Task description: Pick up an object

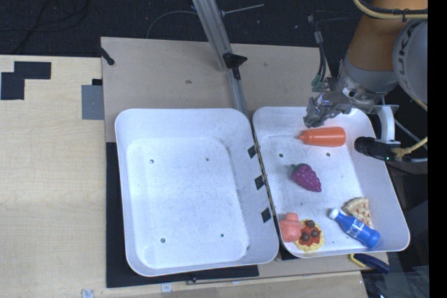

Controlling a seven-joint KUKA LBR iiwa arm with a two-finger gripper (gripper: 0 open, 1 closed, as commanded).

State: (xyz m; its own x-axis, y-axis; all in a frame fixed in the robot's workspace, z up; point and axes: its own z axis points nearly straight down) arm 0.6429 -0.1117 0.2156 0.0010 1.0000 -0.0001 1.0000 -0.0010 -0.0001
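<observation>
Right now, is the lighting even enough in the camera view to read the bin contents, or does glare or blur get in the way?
Camera view: lighting even, right bin bright without washing out; carrot, grapes and bottle read clearly; the tool is small, dark and soft-edged; the background above the bench is underexposed.

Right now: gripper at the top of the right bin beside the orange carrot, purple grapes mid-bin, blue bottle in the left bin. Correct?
Not quite. The blue bottle lies in the right bin, near its bottom corner, as the camera view shows. The rest stands: the gripper is at the top beside the orange carrot, purple grapes mid-bin.
</observation>
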